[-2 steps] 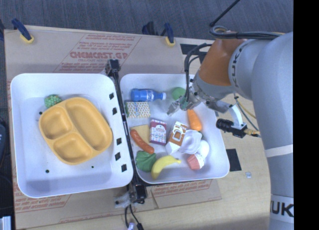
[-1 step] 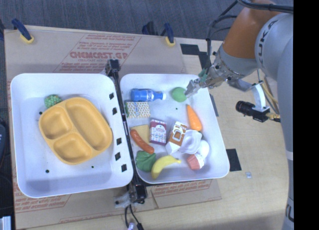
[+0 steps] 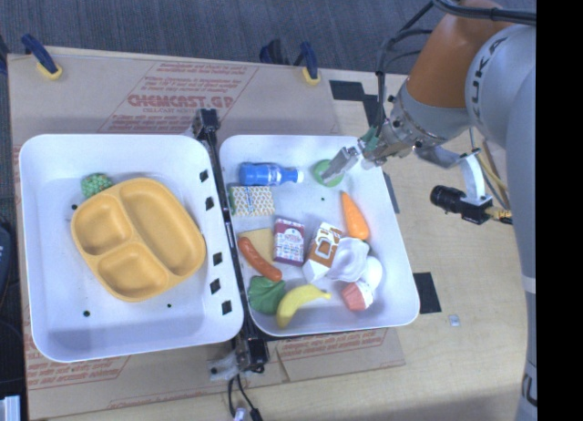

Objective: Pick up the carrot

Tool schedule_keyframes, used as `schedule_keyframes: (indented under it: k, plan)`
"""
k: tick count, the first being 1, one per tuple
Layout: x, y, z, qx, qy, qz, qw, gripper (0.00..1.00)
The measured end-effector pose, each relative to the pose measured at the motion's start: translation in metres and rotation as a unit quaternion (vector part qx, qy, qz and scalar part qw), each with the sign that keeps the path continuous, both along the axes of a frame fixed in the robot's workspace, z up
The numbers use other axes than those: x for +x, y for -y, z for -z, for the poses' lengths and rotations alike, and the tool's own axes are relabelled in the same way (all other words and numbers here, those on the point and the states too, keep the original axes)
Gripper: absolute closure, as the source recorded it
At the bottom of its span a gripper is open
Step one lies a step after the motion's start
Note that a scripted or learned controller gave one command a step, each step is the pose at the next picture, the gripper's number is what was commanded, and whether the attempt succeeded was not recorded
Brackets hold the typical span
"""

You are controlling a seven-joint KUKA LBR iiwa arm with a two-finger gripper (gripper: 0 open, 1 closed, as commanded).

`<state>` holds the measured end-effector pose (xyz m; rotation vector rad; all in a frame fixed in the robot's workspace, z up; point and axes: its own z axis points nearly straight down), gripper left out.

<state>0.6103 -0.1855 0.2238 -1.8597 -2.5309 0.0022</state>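
Gripper (image 3: 339, 164) is hanging over the far side of the right bin (image 3: 401, 269), its metal tips sitting over a small round green item (image 3: 322, 172); can't tell how wide the tips are or whether anything is pinched. Carrot (image 3: 354, 215), a smooth orange tapered cone, is lying free just near-right of the tips, by the bin's right wall. Blue bottle (image 3: 265, 174) is lying left of the gripper. Two small cartons (image 3: 307, 243), a curved yellow banana (image 3: 301, 301) and a long red-orange pepper (image 3: 259, 260) are crowding the near part. Left bin (image 3: 46, 319) is holding a yellow three-compartment plate (image 3: 137, 237).
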Motion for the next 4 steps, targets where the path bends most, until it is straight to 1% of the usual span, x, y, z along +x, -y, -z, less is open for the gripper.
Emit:
schedule_keyframes:
  k: [1, 2, 3, 4]
  plan:
    - [-0.014, 0.017, 0.132, 0.0002, 0.0, 0.021, 0.9998, 0.0]
    - [-0.014, 0.016, 0.122, 0.0002, -0.001, 0.019, 0.9998, 1.0]
    - [-0.003, -0.019, 0.018, -0.0001, 0.0, 0.092, 0.9957, 1.0]
    - [-0.003, -0.019, 0.019, 0.0, 0.0, 0.092, 0.9957, 0.0]
